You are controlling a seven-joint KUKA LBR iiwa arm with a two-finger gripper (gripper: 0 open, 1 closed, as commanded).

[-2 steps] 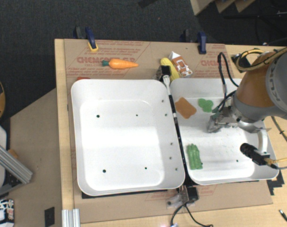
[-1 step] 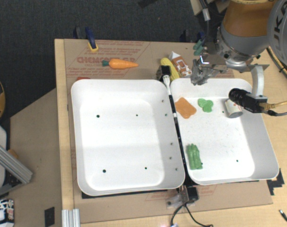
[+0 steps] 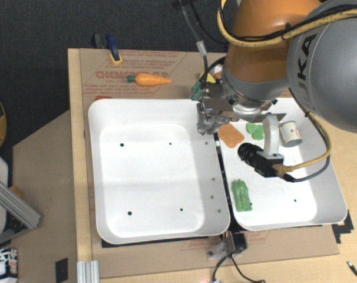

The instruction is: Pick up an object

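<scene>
Claw (image 3: 209, 124) low at bins' divider (image 3: 218, 158)

Scene bright, evenly lit from above. Left bin (image 3: 149, 170) near blown-out white, faint grey gradient across its floor, soft shadow along rims. Right bin (image 3: 296, 211) partly shaded under arm (image 3: 273, 40); soft shadow beneath wrist. Orange band (image 3: 267, 16) carries dull sheen, no hard glare. Dark backdrop at top swallows detail. Focus fair at centre; arm close to lens, slightly soft. Mild grain, low resolution. Corner clutter at left murky.
</scene>
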